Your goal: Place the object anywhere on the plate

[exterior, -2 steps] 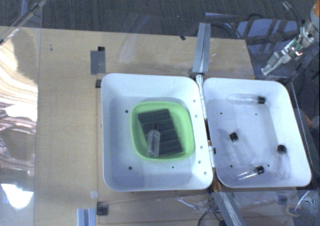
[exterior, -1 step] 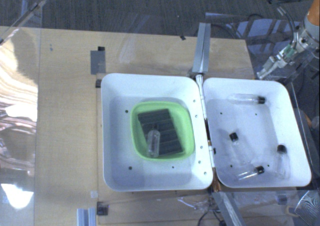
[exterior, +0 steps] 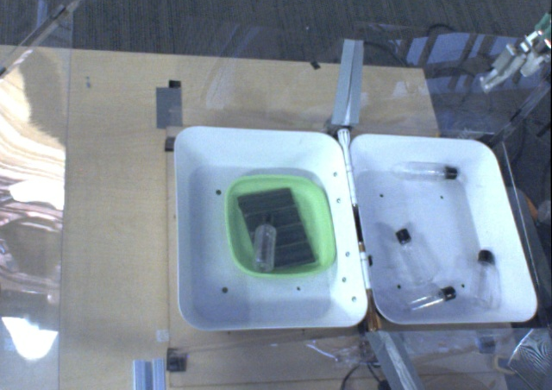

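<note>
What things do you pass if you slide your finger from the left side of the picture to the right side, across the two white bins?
Wooden bench → left white bin → green plate with a clear tube lying on it → right white bin, holding clear tubes with black caps.

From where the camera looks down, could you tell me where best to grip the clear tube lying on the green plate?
Probably around the middle of the clear tube, from above, closing across its narrow width. It lies flat on the dark pad in the green plate, pointing roughly up-down in view.
</note>
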Available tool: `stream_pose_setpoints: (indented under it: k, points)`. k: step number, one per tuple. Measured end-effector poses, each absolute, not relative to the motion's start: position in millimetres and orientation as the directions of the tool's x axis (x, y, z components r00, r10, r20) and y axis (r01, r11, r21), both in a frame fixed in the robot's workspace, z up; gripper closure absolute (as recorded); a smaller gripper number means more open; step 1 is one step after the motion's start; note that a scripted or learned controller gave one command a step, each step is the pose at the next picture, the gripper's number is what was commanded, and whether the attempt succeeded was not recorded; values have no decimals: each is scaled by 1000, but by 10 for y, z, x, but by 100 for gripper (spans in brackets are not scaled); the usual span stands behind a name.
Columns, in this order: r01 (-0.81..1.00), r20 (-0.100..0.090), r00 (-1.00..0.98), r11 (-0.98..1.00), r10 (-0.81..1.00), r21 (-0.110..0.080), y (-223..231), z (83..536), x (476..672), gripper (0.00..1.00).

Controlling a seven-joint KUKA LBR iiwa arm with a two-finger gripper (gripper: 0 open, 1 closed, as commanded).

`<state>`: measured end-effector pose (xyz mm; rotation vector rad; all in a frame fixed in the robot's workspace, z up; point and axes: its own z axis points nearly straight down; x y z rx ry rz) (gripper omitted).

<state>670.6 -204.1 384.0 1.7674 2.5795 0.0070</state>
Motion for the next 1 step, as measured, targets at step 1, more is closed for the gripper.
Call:
stream_pose_setpoints:
  k: [1]
  points:
    - [949,-8,-314,314,950,11,-2053,4199,6075,0]
